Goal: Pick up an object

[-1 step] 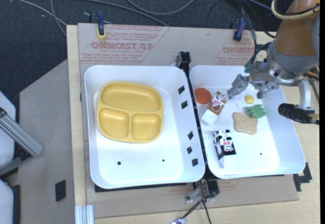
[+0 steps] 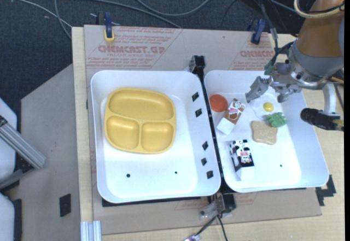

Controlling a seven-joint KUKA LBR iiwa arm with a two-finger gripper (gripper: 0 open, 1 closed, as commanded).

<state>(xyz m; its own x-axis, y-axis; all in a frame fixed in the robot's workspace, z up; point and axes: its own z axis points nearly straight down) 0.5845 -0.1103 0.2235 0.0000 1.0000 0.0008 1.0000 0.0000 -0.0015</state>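
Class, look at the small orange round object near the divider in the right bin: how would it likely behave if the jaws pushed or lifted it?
The small orange round object looks curved, so a push might roll it across the smooth white right bin. It seems small, probably light. Its rounded sides may slip from a grip.

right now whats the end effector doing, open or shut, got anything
End effector: open, nothing between its fingers; it hangs above the right bin, up and right of the small items.
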